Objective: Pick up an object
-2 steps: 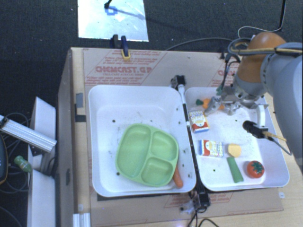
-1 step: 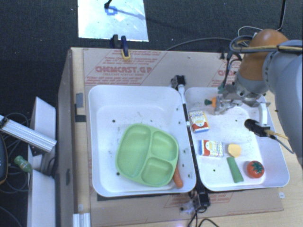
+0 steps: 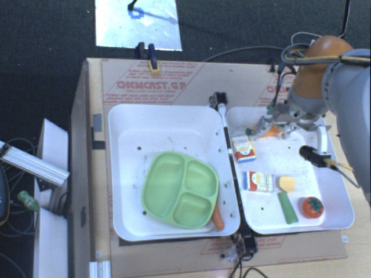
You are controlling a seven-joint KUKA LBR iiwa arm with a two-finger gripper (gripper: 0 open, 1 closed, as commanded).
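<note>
My gripper [image 3: 268,126] hangs low over the back of the right bin [image 3: 339,193], reaching in from the right. An orange carrot-like piece [image 3: 271,134] lies right under or against it, partly hidden. I cannot tell whether it is held. In front of it stands a small red and white carton [image 3: 243,148]. Nearer the front lie a second carton [image 3: 258,182], a yellow piece [image 3: 286,183], a green stick [image 3: 287,207] and a red tomato [image 3: 312,207].
The left bin [image 3: 124,155] holds a green divided plate [image 3: 181,188] and a brown sausage [image 3: 217,219] at the plate's front right corner. A ridge between the bins [image 3: 230,161] runs front to back. The grey arm [image 3: 342,91] fills the right rear.
</note>
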